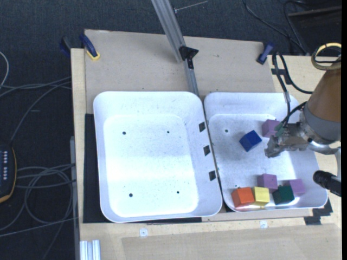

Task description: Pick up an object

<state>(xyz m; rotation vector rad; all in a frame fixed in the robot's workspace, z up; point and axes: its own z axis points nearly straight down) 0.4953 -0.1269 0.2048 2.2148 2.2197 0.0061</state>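
My gripper [274, 147] hangs low over the right bin [227, 169], near its right side. A blue block [250, 140] lies just left of the gripper, apart from it. A purple block [270, 127] sits right behind the gripper, partly covered by it. Along the bin's front edge lie an orange block [243, 196], a yellow block [261, 195], a green block [282, 194] and two purple blocks [267, 180] [296, 187]. I see nothing between the fingers.
The left bin [146, 156] stands beside the right one. A slanted metal pole [172, 28] crosses the bench's back. Blue clamps [89, 46] [265, 52] hold the back board. Cables run along the right edge.
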